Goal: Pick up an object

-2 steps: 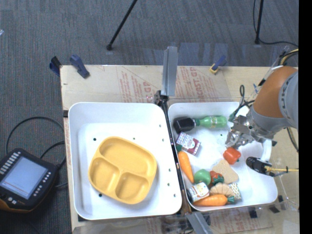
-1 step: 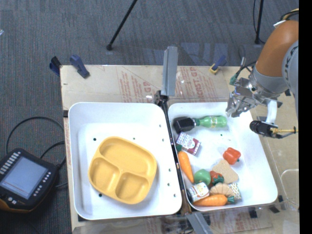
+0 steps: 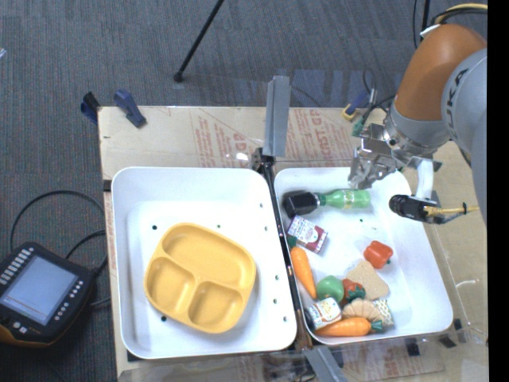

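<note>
My gripper (image 3: 365, 175) hangs over the back of the right bin (image 3: 421, 237), just above the green bottle (image 3: 338, 200) with a black cap that lies on its side there. Nothing shows between its fingers. Further forward in the same bin lie a small red and white carton (image 3: 307, 234), a carrot (image 3: 302, 271), a red pepper (image 3: 378, 253), a green pepper (image 3: 330, 288), a slice of toast (image 3: 368, 278) and several other toy foods near the front edge.
The left bin (image 3: 131, 197) holds a yellow divided plate (image 3: 200, 277). A grey metal post (image 3: 277, 122) stands behind the divider between the bins. A teach pendant (image 3: 38, 291) lies on the floor at left.
</note>
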`<state>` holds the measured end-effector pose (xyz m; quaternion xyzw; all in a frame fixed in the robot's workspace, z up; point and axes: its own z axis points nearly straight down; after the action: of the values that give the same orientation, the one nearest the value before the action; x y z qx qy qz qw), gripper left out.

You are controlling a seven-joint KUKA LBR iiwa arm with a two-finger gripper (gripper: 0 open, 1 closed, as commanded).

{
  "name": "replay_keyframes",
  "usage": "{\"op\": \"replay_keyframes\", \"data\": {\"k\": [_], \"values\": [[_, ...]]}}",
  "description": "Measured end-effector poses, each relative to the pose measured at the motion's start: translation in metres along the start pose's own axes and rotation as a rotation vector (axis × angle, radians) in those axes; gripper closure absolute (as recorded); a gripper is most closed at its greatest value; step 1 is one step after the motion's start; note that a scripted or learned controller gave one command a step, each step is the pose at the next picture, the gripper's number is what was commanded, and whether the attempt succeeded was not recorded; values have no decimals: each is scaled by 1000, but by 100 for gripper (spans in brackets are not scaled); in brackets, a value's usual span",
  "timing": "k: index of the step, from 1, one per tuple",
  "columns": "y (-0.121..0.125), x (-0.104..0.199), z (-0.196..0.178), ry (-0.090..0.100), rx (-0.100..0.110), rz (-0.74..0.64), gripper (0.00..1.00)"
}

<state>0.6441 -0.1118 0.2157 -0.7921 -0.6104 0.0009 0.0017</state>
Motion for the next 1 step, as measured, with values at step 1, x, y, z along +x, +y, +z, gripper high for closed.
{"op": "replay_keyframes", "data": {"k": [1], "values": [[-18, 68, -31, 0, -1, -72, 100]]}}
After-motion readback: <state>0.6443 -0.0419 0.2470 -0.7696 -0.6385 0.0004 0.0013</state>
